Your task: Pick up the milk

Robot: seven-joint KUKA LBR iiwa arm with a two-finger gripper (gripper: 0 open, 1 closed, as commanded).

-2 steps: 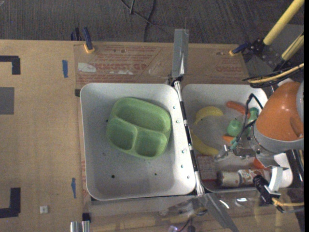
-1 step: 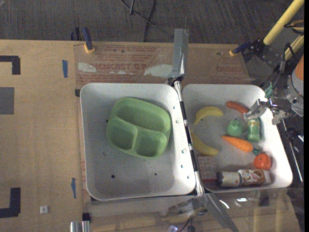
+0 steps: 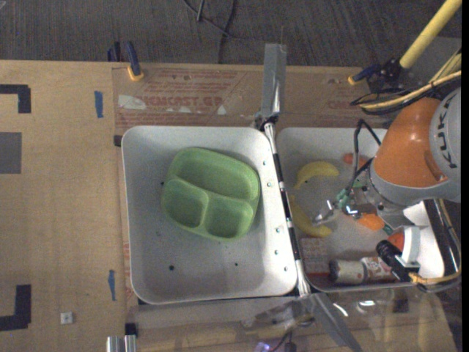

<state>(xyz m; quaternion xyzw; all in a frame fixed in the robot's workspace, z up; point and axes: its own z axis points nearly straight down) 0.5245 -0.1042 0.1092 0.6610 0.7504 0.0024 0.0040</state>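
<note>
A green divided plate (image 3: 211,193) is lying in the left bin (image 3: 146,270), well left of the milk. In the right bin (image 3: 293,141), two bananas (image 3: 314,196) are sitting left of the gripper (image 3: 338,205), which is hovering open and holding nothing. The milk (image 3: 359,270), apparently a small bottle, is lying on its side by the near wall, untouched. The approach is underway; next the gripper needs shifting toward the milk and descending.
</note>
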